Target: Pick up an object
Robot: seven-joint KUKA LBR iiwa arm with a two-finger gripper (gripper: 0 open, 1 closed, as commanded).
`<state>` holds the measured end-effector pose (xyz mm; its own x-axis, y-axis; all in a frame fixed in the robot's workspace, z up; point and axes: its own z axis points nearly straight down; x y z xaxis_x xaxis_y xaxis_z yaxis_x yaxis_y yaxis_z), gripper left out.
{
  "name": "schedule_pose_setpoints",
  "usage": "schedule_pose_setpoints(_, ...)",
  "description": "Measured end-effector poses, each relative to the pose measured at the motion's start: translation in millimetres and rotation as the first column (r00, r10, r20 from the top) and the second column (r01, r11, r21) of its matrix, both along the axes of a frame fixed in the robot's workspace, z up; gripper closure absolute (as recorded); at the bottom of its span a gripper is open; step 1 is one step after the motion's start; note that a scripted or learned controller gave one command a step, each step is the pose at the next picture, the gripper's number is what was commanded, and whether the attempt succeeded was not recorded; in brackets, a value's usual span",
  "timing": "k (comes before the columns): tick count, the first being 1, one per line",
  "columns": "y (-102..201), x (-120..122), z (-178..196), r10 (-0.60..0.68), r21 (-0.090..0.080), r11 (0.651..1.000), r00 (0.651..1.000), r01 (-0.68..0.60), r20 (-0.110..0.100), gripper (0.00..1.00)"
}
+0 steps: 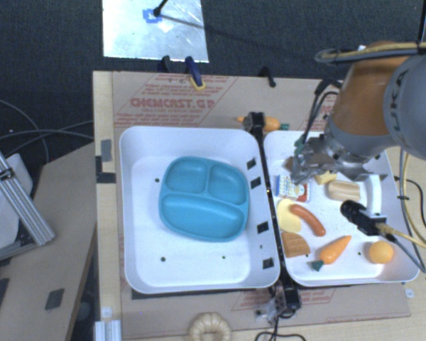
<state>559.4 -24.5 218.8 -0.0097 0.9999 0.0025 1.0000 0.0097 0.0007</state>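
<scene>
Right bin (394, 279), glossy white plastic, holds toy food. Tool (303, 168) sits low over its upper left corner, above a small printed packet (291, 187); finger state cannot be told. Nearby: smooth red sausage (309, 219) lying diagonal, carrot (334, 249) tip pointing lower left, round orange (380, 251). Left bin (138, 275) holds a blue sectioned plate (204, 197).

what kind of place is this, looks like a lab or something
Most likely a robot lab's picking test bench: two white bins side by side on a cardboard-topped bench, toy food such as a carrot, and the arm's hand over the right bin.
</scene>
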Motion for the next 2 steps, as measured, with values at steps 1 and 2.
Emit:
schedule_pose_setpoints(1,49,22,12,0.000,0.000,1.000,1.000,0.000,0.003,1.00)
schedule_pose_setpoints(2,105,27,14,0.001,0.001,1.000,1.000,-0.001,0.002,1.00)
